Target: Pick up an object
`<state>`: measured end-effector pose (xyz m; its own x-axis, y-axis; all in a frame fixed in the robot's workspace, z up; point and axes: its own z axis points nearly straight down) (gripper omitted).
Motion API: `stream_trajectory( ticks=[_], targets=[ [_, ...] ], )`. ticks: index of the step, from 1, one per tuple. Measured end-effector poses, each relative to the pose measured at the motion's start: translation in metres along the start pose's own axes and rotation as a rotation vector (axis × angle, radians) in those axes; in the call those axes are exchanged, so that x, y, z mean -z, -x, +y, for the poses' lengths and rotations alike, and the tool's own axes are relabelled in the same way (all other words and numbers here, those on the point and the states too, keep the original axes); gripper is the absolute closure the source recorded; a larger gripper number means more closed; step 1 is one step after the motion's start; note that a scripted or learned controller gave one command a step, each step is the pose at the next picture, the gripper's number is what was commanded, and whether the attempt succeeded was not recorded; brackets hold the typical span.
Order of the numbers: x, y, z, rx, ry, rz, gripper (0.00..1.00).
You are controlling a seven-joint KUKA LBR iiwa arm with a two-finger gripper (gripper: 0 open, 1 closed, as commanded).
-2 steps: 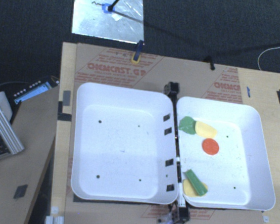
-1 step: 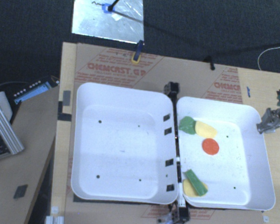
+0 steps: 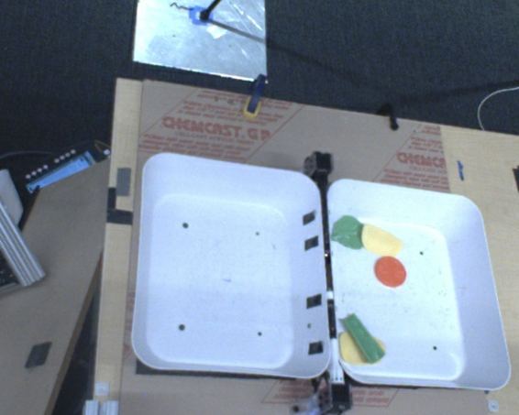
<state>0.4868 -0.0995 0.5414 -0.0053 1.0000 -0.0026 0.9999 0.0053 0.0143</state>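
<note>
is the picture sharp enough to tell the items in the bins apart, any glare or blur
Camera view: soft and low in detail, so the items in the right bin read as colour blobs: a green piece, a yellow piece, an orange disc, a green stick. The white bin floors look washed out, and the foil sheet at the top shines.

A dark carpet floor [image 3: 397, 41] lies behind the bench's far edge, with a shiny metal sheet [image 3: 203, 19] (reflecting light) and a white cable [image 3: 517, 86] on it.
</note>
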Motion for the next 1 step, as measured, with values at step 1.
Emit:
stream_trajectory(
  ticks=[1],
  targets=[
    [-0.1031, 0.0002, -0.0018, -0.004, -0.019, 0.003, 1.0]
  ],
)
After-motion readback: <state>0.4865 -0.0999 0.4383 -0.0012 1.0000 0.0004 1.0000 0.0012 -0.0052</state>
